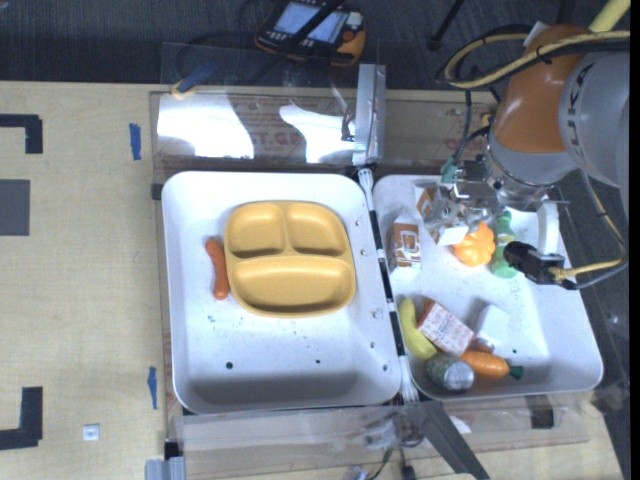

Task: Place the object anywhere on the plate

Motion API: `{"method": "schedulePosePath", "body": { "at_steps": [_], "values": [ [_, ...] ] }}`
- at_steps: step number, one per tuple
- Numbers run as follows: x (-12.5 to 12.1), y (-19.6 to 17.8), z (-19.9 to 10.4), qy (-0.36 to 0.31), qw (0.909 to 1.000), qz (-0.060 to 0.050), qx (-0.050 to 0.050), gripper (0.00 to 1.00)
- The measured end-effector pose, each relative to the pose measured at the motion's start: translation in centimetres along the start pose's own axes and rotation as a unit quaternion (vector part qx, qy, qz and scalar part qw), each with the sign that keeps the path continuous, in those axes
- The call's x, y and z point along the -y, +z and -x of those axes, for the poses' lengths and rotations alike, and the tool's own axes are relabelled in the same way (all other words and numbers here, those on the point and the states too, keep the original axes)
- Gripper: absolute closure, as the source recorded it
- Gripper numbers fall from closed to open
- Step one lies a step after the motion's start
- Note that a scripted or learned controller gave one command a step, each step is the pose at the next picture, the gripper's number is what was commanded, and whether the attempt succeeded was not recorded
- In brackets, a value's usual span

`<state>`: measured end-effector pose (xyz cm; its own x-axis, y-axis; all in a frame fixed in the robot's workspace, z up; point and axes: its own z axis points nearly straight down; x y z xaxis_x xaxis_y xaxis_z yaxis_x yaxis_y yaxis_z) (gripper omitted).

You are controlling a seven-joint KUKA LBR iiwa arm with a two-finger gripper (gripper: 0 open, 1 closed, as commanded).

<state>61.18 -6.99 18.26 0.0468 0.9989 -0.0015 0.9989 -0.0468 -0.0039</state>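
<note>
Two bins: yellow plate [290, 256] at nine o'clock, gripper [468, 204] at three, finger state unclear; packet [404, 245] lettering illegible.

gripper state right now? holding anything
gripper: cannot be told; it is low in the right bin, over the orange and yellow toy.
</note>
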Motion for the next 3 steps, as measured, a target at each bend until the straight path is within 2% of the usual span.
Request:
{"method": "schedulePosePath", "body": {
  "at_steps": [1, 2, 3],
  "values": [
    [0.0, 0.0, -8.8, 0.084, 0.9965, 0.002, 0.0, 1.0],
    [0.5, 0.0, -14.5, -0.049, 0.9988, 0.0, 0.0, 1.0],
    [-3.5, -6.5, -14.9, -0.06, 0.9982, 0.001, 0.0, 1.0]
  ]
}}
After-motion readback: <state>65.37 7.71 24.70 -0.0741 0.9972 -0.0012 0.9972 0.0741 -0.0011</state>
